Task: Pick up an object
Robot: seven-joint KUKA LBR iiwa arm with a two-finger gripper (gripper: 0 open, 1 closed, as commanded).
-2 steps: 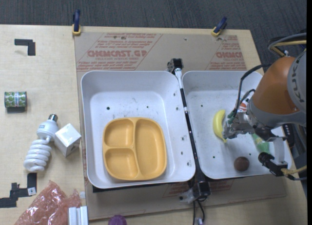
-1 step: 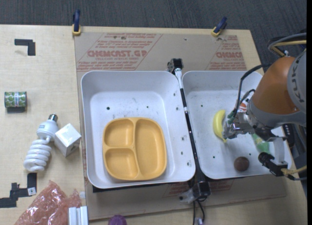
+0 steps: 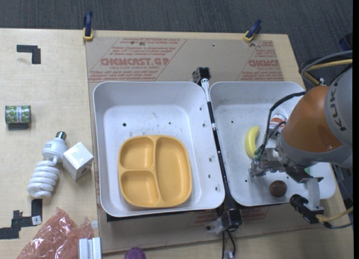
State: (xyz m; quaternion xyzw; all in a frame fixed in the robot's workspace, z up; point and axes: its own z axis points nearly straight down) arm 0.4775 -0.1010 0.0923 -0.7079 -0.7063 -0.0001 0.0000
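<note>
In the left bin [image 3: 101,140] you have a yellow divided tray [image 3: 155,170], well apart from the arm. In the right bin [image 3: 235,106] the banana [image 3: 252,140] stands nearly upright, its long axis up-down in view, just up-left of the tool [image 3: 262,168]. Nearer still, a small brown ball [image 3: 277,188] sits just down-right; I cannot tell the tool's spread.

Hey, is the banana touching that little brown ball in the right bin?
Apart. The camera view shows bare white bin floor between the banana and the brown ball.
</note>
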